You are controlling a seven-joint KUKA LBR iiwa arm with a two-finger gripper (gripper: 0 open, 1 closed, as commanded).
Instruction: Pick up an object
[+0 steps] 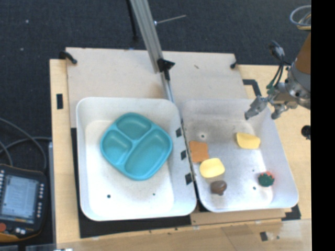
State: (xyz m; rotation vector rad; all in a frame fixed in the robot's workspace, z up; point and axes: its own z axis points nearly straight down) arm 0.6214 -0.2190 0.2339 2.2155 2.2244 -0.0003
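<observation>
Five candidates sit in the right bin [282,156]: an orange-brown square [199,151], a yellow block [212,167] touching its lower edge, a brown lump [218,186] just below that, a yellow wedge [247,140] further right, and a small green-and-red piece [266,179] near the right wall. Left bin [86,140] holds a teal divided plate [136,145]. Gripper [264,107] hangs above the right bin's upper-right part, fingers spread, nothing between them. Step looks like approach, pre-grasp; no pick made yet. Nearest target is the yellow wedge, below and slightly left of the fingers. Next move calls for a short shift over it, straight descent, then closing. Wedge stands apart from the others, so low collision risk.
</observation>
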